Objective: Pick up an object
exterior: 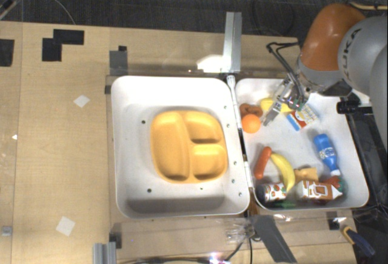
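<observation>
Hovering in your right bin (357, 153), the pincer (274, 112) stands open with nothing held; the orange ball (250, 124) lies just beside its fingertips, the banana (284, 170) farther off.

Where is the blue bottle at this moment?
The blue bottle lies in the right bin, near its right wall, to the right of the banana and above the small carton.

Gripper (274, 112) low in right bin (357, 162) near orange (251, 124); yellow tray (188, 145) in left bin (130, 135)
</observation>
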Robot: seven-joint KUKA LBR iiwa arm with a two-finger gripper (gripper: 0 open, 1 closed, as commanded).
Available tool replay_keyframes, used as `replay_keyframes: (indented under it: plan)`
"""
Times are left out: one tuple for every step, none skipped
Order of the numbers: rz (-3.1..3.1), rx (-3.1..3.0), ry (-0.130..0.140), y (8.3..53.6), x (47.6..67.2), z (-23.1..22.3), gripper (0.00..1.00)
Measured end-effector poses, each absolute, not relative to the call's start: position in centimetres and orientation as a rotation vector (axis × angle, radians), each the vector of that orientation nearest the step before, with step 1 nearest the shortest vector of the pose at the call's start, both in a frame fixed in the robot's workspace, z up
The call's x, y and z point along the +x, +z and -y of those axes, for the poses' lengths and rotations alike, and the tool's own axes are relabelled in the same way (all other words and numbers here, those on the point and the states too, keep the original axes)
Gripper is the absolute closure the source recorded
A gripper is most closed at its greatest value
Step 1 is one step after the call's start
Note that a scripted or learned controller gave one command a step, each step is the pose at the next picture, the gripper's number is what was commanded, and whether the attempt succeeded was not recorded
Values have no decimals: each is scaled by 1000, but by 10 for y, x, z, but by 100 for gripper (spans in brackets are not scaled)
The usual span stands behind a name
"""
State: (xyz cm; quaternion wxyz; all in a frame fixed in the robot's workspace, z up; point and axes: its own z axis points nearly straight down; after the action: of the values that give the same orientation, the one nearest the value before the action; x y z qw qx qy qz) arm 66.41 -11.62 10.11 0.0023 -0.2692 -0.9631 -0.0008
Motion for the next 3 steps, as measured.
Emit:
replay_keyframes:
  plan:
    - [2975, -1045, 11, 102, 661, 113, 0]
    - [2923, -1133, -5, 101, 666, 120, 0]
    - [2876, -1252, -9, 101, 666, 132, 0]
